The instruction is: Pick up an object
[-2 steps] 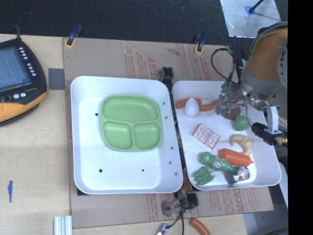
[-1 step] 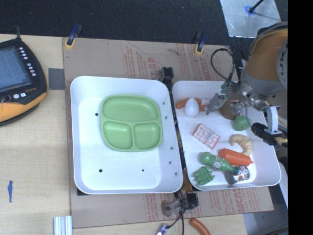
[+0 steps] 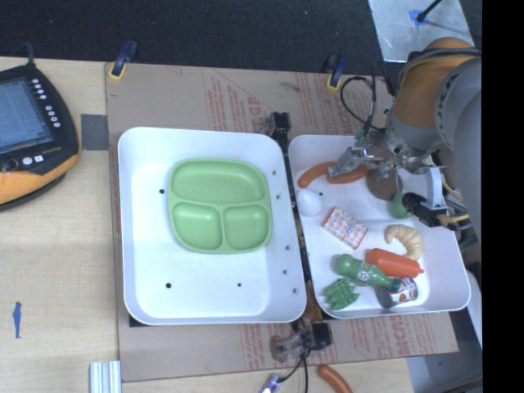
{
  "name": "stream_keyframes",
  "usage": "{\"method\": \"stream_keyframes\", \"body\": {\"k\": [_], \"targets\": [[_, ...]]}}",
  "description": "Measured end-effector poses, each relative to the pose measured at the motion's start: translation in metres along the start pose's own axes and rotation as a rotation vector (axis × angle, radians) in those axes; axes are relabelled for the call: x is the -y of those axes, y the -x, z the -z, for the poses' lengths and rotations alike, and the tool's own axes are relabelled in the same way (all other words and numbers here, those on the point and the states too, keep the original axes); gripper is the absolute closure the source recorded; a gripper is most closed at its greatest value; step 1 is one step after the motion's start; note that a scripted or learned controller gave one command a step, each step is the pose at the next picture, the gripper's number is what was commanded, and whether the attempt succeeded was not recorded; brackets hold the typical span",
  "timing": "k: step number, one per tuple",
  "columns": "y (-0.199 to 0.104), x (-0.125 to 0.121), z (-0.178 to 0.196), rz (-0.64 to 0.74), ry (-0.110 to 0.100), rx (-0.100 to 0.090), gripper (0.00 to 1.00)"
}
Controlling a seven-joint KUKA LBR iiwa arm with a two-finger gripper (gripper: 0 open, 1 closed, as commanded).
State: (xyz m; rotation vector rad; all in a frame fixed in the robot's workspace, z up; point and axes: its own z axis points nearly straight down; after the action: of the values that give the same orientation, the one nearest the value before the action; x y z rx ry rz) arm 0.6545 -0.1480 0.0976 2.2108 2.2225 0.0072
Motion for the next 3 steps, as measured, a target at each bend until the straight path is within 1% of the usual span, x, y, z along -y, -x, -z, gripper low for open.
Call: {"method": "stream_keyframes", "body": {"k": [1,2,3], "targets": [[0.033,-0.003,0.112,-0.002,-0.008,-0.001,0.00],[0.004,-0.002,0.089,0.000,-0.012,-0.002,0.00],[-0.038,0.009,0.003,0.000,-0.013,-0.002,0.00]]}}
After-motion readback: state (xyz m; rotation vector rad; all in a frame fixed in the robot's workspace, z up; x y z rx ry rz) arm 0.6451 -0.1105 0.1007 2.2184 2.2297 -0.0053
